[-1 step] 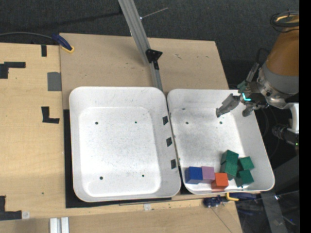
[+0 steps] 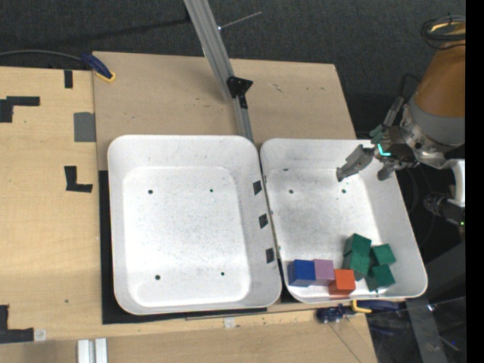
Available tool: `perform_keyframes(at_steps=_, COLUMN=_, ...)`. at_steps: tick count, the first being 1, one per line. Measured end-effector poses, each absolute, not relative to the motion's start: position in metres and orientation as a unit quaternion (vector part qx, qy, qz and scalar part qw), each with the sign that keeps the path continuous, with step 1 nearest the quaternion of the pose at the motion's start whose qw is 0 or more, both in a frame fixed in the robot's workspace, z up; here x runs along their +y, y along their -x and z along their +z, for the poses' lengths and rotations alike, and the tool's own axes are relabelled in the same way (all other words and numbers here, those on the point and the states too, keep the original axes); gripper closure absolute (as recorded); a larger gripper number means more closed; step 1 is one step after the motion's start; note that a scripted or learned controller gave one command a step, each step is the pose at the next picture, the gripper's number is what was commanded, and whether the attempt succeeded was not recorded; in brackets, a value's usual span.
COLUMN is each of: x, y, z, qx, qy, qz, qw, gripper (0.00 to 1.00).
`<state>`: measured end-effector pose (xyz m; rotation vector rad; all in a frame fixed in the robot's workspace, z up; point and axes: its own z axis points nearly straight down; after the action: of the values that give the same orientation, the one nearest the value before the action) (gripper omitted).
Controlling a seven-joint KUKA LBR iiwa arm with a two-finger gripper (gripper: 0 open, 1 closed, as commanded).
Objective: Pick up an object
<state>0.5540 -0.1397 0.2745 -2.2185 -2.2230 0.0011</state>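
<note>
Several small blocks lie in the near right corner of the right bin [image 2: 302, 203]: a blue block [image 2: 302, 271], a pale purple block [image 2: 324, 269], an orange block [image 2: 344, 280] and a cluster of green blocks [image 2: 369, 260]. My gripper [image 2: 364, 171] hangs over the far right part of this bin, well behind the blocks and apart from them. It is open, and nothing sits between its fingers [image 2: 349, 165]. The arm's orange band [image 2: 446, 89] rises at the right edge.
The left bin [image 2: 181, 153] stands beside the right one on the wooden bench. A slanted metal rail [image 2: 215, 48] runs down from the top to the gap between the bins. Dark cables and a mount [image 2: 446, 203] sit right of the right bin.
</note>
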Motion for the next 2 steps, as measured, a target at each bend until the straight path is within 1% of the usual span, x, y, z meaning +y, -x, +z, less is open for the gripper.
perform_keyframes(at_steps=1, x=-0.141, y=-0.55, z=0.23, qx=-0.707, qy=0.707, qz=0.0021, qw=0.002, gripper=0.0)
perform_keyframes(at_steps=2, x=-0.144, y=-0.558, z=0.175, qx=-0.707, qy=0.707, qz=0.0023, qw=0.002, gripper=0.0)
